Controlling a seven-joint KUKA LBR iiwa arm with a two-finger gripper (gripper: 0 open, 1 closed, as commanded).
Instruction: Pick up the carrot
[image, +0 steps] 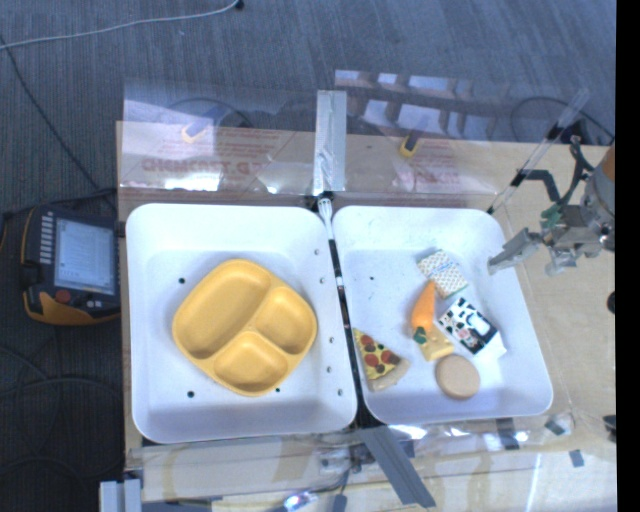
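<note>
Gripper (572, 245) hangs over the right bin's (520, 395) outer rim; can't tell how it is set. Carrot (424, 306) lies in that bin, well apart, down-left of the gripper, touching a cow-print card (468, 325); nothing held

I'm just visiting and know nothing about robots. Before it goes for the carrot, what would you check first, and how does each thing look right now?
1. Carrot in sight: ok, it lies in the right bin.
2. Carrot free from above: ok, nothing lies on top of it.
3. Room around the carrot: not ok, the yellow piece touches its lower end, and the black-and-white card sits close on its right.
4. End effector placed over the carrot: not ok, it sits at the bin's right rim, off to the carrot's upper right.
5. End effector ready to grasp: cannot tell.
6. Left bin involved: ok, it holds the yellow divided plate, away from the carrot.
</note>
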